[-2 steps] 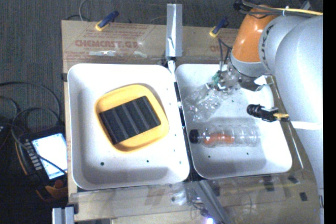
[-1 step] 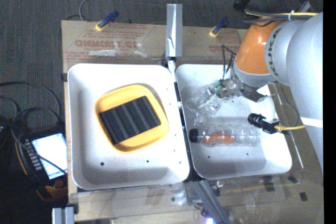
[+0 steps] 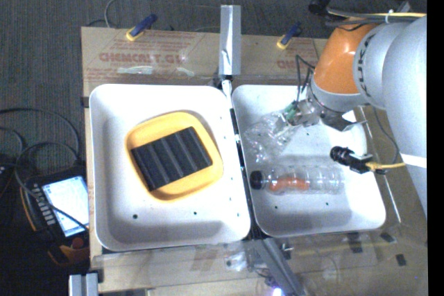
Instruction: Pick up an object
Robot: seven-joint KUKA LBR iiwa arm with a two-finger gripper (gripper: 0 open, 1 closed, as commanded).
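Observation:
A clear plastic bottle (image 3: 298, 181) with a black cap and an orange label lies on its side in the right bin (image 3: 326, 218). Above it, at the bin's back left, sits a crumpled clear plastic piece (image 3: 267, 132). My gripper (image 3: 300, 111) is low over the back of the right bin, right at the upper right edge of the crumpled plastic; whether it touches it is unclear. The grey arm with its orange band (image 3: 340, 69) covers the bin's back right corner. In the left bin (image 3: 104, 170) lies a yellow dish with a black ribbed insert (image 3: 175, 154).
A metal post (image 3: 229, 38) stands at the back between the bins. Two blue and yellow clamps (image 3: 141, 25) (image 3: 289, 35) hold a cardboard sheet (image 3: 159, 55) behind them. A black connector with a yellow cable (image 3: 350, 157) hangs over the right bin's right side.

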